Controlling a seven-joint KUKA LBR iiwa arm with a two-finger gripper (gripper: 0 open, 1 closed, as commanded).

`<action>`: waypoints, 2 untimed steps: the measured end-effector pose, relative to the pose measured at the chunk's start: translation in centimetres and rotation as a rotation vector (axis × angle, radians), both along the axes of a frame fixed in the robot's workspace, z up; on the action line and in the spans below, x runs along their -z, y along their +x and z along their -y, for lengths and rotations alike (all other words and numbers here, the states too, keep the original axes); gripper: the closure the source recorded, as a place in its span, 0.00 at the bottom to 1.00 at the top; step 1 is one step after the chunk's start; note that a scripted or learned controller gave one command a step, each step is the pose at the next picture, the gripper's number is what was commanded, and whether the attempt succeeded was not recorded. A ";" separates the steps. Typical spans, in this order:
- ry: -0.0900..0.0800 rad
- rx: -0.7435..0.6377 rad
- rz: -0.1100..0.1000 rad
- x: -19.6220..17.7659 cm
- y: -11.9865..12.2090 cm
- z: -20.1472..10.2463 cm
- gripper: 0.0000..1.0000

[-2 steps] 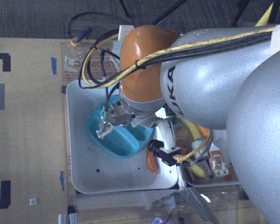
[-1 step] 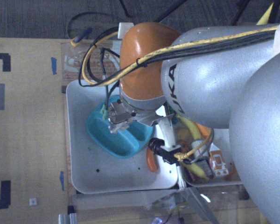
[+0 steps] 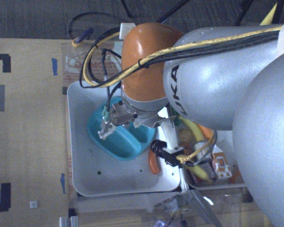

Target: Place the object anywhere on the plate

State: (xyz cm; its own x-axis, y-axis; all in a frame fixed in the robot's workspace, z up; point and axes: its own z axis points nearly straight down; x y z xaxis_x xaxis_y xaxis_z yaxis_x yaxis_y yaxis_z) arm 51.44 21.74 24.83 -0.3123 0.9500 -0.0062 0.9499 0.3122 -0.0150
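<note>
Filling most of the right half of the frame, the grey arm [image 3: 217, 74] with its orange band [image 3: 146, 60] is hiding a large part of both bins. The left white bin [image 3: 85, 174] is showing its left wall, lower floor and lower rim, while its upper right portion is lying under the arm. The right bin [image 3: 236, 186] is barely peeking out at the lower right, where yellow, banana-like shapes [image 3: 195, 129] and other small items are sitting in a jumble that is hard to make out.

The jaws [image 3: 104, 130] are hanging over the left part of a blue plate [image 3: 125, 145], which is resting on the floor of the left bin near frame centre. The plate's upper right portion is being covered by the wrist. Something pale teal [image 3: 105, 111] is showing right at the wrist above the fingertips, yet whether it is an item or part of the plate rim is not clear, and whether the jaws are apart or together cannot be told.

An orange-red, elongated object [image 3: 154, 164] is lying on the bin floor just beyond the plate's lower right edge, to the lower right of the jaws and apart from them, partly tucked under a black cable fitting [image 3: 163, 151].

The cardboard-coloured desk [image 3: 28, 126] is stretching along the left of the frame.
</note>
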 end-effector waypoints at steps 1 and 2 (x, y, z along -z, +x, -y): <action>-0.004 -0.002 -0.003 -0.6 0.1 -0.1 1.00; -0.004 -0.002 -0.004 -0.6 0.1 -0.1 0.00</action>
State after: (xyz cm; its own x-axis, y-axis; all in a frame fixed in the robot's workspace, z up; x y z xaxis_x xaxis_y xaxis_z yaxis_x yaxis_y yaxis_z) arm 51.55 21.83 25.46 -0.3146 0.9492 -0.0087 0.9491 0.3144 -0.0197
